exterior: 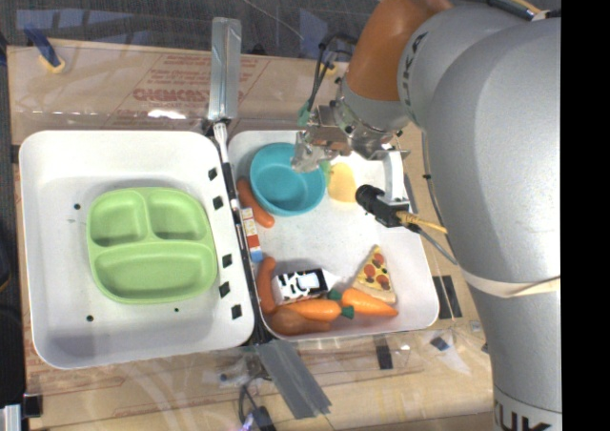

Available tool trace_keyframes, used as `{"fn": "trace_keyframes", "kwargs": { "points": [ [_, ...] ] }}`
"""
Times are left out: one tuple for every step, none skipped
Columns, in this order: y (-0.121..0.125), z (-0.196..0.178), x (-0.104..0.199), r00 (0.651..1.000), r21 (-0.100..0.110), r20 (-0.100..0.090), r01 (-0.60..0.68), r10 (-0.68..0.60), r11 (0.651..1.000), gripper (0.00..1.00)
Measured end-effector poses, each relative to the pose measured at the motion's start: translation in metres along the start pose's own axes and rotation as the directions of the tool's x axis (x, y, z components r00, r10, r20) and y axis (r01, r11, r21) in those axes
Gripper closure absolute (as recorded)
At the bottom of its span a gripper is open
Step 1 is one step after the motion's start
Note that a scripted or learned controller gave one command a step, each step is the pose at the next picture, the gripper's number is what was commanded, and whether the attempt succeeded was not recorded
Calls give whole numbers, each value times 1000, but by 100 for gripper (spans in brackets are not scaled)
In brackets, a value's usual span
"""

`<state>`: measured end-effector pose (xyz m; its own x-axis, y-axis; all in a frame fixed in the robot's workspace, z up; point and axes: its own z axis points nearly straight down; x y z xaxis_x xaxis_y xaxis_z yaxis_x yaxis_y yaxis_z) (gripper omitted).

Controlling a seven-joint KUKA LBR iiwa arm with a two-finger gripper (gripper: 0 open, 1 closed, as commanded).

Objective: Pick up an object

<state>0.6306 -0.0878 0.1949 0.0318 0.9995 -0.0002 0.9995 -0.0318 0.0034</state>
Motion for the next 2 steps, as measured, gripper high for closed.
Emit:
{"fn": "trace_keyframes", "kwargs": {
  "points": [
    [-41, 76, -41, 970, 9, -3, 241, -241, 970, 100],
    [8, 1, 19, 990, 2, -1, -143, 143, 990, 100]
  ]
}}
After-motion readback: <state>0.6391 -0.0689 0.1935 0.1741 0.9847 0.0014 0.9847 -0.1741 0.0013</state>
